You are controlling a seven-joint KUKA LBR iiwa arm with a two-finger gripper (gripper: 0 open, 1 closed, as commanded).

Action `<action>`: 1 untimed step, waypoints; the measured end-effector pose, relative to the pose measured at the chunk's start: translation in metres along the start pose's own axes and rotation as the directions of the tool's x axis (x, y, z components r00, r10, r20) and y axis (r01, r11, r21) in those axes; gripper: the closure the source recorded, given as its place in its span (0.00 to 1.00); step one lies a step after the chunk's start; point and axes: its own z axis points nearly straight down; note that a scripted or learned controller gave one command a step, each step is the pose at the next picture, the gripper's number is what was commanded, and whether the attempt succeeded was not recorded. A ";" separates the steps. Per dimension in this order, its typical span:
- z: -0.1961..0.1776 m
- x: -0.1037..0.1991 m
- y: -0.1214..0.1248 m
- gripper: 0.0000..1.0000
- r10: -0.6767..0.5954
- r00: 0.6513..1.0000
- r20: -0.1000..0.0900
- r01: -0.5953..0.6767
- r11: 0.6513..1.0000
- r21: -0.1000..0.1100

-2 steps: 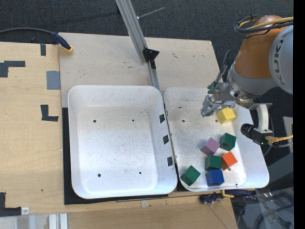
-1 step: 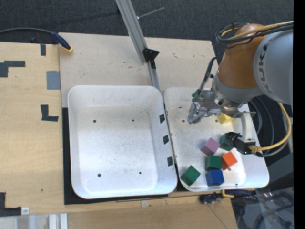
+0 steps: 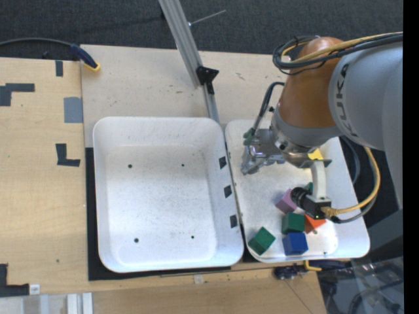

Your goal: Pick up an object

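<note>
Camera view | R bin point(image 3: 258, 198): green cube point(image 3: 262, 239), blue cube point(image 3: 295, 243), purple blk point(image 3: 286, 202) | gripper point(image 3: 251, 163) above; state unclear

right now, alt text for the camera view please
A grey robot arm with an orange band reaches from the right, its gripper over the right-hand shallow white bin. Toward that bin's near end lie, among others, a green cube, a blue cube and a purple block.

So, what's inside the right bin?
Near its front: a purple block, a green block, a darker green block, a blue block and an orange piece. A yellow bit shows beside the arm, which covers the bin's far right part; anything there is hidden.
</note>
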 end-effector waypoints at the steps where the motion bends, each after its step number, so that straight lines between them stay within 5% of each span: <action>1: 0.004 0.044 -0.025 1.00 0.000 1.000 0.000 0.000 1.000 0.001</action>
